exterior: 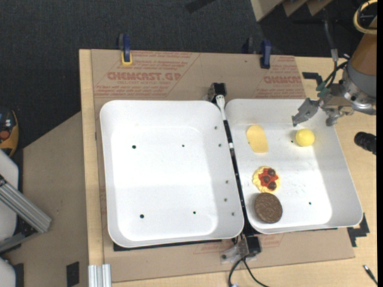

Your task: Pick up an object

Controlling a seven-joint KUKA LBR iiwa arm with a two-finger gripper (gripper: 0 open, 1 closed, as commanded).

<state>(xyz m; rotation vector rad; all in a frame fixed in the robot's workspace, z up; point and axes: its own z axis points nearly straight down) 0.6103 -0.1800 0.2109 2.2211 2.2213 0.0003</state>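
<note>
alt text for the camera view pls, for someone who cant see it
A grey robot arm reaches in from the right, its gripper open above the right bin, close to a small yellow ball. That bin also holds a pale yellow block, a small tart with red and dark topping and a brown cookie; the left bin sits beside it.

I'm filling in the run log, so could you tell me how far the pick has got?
Done: nothing lifted yet. In hand: the gripper hangs open beside the yellow ball, holding nothing. Left: close on an item and lift it; the ball, yellow block, tart and brown disc all lie in the right bin.
</note>
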